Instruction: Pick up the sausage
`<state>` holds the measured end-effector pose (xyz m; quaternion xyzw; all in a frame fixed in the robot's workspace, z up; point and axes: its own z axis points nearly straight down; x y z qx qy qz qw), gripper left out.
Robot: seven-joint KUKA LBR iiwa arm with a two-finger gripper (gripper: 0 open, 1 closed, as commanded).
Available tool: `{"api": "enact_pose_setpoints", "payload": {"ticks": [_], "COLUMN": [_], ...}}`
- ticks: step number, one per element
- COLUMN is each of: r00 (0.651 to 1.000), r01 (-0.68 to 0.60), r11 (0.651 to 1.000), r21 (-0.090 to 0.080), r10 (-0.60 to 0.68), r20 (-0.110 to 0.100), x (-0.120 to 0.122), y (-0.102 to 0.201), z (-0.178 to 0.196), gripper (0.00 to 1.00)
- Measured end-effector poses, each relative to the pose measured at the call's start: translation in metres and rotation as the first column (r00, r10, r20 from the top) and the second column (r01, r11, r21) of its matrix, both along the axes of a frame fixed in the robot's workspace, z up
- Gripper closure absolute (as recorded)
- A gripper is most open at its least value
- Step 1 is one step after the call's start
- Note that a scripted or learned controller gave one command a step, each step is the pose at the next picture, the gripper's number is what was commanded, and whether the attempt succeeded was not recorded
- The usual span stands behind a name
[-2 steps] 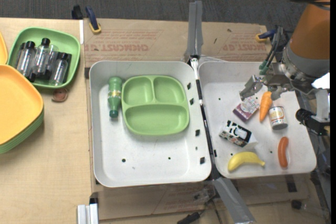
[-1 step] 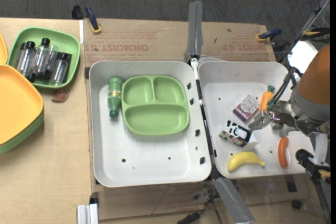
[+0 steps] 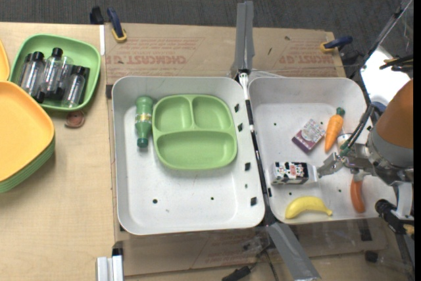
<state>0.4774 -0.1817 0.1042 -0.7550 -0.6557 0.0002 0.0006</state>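
**Gripper down in the right bin, sausage right next to it**

Arm's in from the right w/ the gripper low in the right bin. Can't tell how the gripper is set, it's a blur of metal bits, and I see nothing clamped in it.

The sausage is just below-right of the gripper, basically beside it, lying on the bin floor near the right wall, partly under the wrist hardware. Carrot is just above the gripper, purple packet up and to its left. Small black/white carton sits directly left of it, close. Banana is below-left, near the front rim.

Way off to the left, past the divider: left bin w/ a green divided plate and a green bottle lying alongside it.
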Motion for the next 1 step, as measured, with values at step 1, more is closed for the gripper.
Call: {"api": "enact_pose_setpoints", "payload": {"ticks": [1], "r00": [1.0], "r01": [0.0], "r11": [1.0], "r21": [0.0], "r10": [0.0], "r20": [0.0], "x": [0.0], "y": [0.0], "z": [0.0], "gripper": [0.0]}}
